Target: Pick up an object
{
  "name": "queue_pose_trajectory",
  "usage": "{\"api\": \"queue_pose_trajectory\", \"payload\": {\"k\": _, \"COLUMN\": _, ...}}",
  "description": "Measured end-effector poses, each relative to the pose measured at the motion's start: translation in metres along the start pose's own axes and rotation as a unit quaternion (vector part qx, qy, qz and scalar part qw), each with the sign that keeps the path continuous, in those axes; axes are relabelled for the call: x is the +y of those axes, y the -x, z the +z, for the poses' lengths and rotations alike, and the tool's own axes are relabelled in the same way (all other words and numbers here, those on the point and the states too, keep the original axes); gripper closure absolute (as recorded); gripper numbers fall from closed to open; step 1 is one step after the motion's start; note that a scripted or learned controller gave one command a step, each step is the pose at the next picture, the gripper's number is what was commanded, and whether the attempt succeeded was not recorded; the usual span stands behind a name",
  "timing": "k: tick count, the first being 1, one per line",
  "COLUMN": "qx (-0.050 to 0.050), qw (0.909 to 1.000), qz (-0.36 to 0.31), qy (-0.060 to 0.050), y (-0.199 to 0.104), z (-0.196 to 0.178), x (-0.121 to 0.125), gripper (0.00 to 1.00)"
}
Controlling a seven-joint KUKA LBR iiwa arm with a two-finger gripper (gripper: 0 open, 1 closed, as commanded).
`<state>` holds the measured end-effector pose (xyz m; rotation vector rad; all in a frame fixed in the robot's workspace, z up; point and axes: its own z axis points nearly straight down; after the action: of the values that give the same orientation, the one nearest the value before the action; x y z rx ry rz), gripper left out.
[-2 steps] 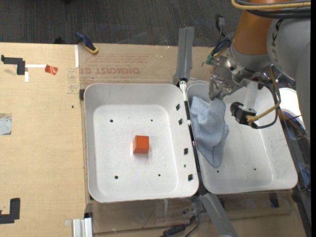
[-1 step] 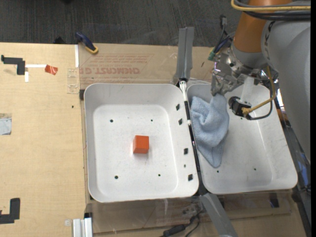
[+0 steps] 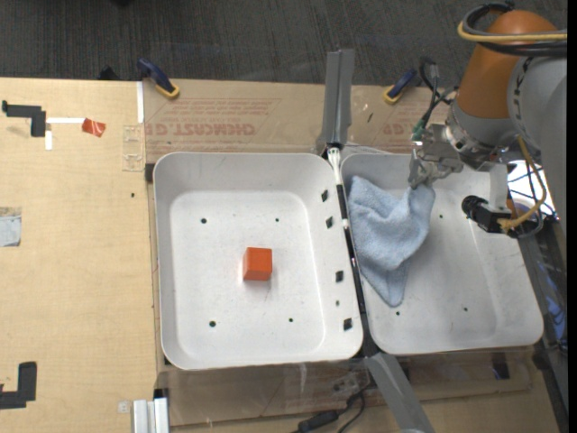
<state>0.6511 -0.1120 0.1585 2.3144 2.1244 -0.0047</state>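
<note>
Blue cloth (image 3: 388, 233) pinched at corner by gripper (image 3: 422, 180), draped over divider (image 3: 347, 233). Slip risk: thin hold, dragging weight.

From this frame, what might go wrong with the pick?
The gripper has the light blue cloth by one top corner only, so the fabric may slip free as it rises. The cloth's lower part hangs beside the divider between the bins and could snag on it or drag over into the left bin, where the orange block lies.

Bright even overhead light, soft shadows, sharp focus, mild glare
</note>
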Motion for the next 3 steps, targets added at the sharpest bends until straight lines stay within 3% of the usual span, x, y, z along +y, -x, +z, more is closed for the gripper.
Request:
{"api": "queue_pose_trajectory", "payload": {"k": 1, "qx": 0.0, "qw": 0.9923, "qz": 0.124, "qy": 0.001, "y": -0.054, "z": -0.033, "x": -0.002, "gripper": 1.0}}
{"api": "queue_pose_trajectory", "payload": {"k": 2, "qx": 0.0, "qw": 0.9998, "qz": 0.02, "qy": 0.0, "y": -0.015, "z": 0.008, "x": 0.006, "gripper": 1.0}}
{"api": "queue_pose_trajectory", "payload": {"k": 3, "qx": 0.0, "qw": 0.9967, "qz": -0.081, "qy": 0.001, "y": -0.016, "z": 0.01, "x": -0.001, "gripper": 1.0}}
